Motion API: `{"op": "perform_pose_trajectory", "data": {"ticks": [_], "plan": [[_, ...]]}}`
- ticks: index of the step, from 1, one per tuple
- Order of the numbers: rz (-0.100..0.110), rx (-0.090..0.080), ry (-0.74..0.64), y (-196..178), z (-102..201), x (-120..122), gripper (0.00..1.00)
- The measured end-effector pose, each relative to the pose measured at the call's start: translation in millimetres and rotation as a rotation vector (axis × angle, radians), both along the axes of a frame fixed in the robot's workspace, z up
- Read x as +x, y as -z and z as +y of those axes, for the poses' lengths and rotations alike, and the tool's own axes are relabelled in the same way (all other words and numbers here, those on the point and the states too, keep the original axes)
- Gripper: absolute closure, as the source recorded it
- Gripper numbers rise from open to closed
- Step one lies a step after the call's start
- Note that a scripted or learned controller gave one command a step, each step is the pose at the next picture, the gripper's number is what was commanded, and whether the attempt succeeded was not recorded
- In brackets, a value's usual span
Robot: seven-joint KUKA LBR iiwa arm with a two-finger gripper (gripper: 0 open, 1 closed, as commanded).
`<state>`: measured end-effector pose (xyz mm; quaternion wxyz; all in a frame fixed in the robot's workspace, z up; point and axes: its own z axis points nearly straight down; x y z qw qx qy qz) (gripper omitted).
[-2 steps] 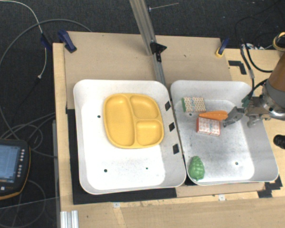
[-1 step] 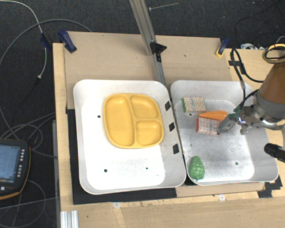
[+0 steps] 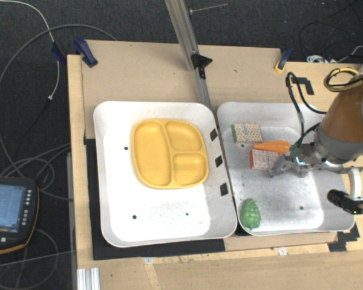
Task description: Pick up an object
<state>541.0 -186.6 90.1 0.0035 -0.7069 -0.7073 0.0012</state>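
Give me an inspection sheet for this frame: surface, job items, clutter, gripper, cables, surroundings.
Surface: tan bench bearing two shallow white bins, left bin and right bin, side by side.
Job's things: in the right bin, an orange carrot-shaped toy, a patterned block with red dots, a patterned block with green edge, and a green lumpy toy at the near left corner.
Clutter: yellow three-compartment plastic tray in the left bin.
Grippers: two-finger gripper low in the right bin, beside the carrot toy and red-dotted block; grip state unclear.
Cables: black cables by the arm; white cable on the floor.
Surroundings: dark carpet, handheld pendant, metal pole.
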Motion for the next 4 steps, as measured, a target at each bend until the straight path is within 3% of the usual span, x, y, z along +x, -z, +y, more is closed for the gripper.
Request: {"op": "perform_pose_trajectory", "data": {"ticks": [1,2,4], "plan": [[-0.007,-0.001,-0.001,-13.7,-0.1,2.0,1.0],[-0.014,-0.006,-0.002,-75.1,1.7,11.1,1.0],[-0.013,-0.005,-0.001,-164.7,7.0,7.4,1.0]]}}
